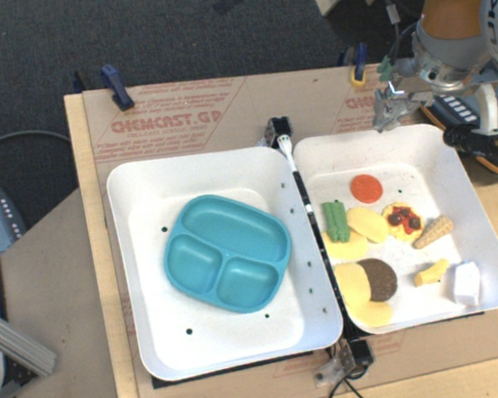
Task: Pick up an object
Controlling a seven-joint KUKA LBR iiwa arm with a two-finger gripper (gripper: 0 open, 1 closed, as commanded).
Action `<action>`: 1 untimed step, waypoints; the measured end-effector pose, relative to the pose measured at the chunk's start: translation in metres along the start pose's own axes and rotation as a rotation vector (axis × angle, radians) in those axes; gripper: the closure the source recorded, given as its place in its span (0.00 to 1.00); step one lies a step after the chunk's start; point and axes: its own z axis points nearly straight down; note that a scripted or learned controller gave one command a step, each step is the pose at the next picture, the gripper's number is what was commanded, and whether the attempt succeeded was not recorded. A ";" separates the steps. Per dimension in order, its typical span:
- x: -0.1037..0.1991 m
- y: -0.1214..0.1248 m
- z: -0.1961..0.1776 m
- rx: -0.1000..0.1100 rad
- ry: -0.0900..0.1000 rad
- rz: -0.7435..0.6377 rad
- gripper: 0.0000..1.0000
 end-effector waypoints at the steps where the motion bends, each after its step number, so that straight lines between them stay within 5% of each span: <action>1: -0.109 -0.008 0.034 0.016 -0.007 0.018 1.00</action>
